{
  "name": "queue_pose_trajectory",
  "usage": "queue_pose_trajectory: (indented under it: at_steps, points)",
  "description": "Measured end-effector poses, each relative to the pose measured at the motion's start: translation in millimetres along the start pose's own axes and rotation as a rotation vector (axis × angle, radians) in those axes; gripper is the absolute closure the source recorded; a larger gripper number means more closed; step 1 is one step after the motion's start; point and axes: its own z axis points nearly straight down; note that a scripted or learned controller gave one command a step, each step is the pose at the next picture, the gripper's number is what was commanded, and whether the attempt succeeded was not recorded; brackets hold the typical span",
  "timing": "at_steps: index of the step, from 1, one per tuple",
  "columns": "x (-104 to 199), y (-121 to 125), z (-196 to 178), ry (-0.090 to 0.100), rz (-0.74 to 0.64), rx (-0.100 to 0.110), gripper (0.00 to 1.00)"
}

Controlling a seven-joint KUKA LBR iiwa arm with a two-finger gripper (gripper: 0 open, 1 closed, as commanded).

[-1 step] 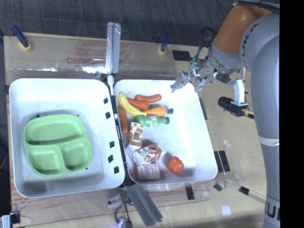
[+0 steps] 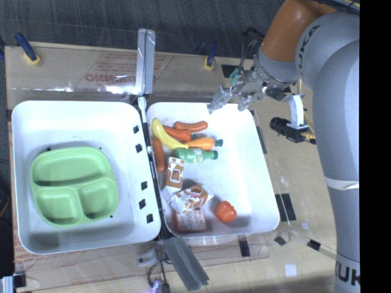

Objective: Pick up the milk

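On the bench (image 2: 73, 66) stand two white bins. The milk carton (image 2: 175, 173) lies in the right bin (image 2: 256, 182), beside a green bottle (image 2: 197, 155). The gripper (image 2: 227, 99) hangs above the bin's far rim, holding nothing; its opening I cannot tell.

Both bins (image 2: 263, 163) look like smooth, faintly glossy white plastic, the green divided tray (image 2: 73, 185) a matt plastic, the milk carton (image 2: 175, 173) printed card (as far as can be told), and the arm (image 2: 333, 72) satin grey with a glossy orange band.
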Motion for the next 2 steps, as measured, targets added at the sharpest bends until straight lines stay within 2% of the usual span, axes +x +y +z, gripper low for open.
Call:
queue_pose_trajectory:
  at_steps: [1, 2]
  points:
    - [49, -75, 105, 0.001, 0.029, 0.004, 0.00]
    - [74, -141, 118, -0.017, -0.091, -0.040, 0.00]
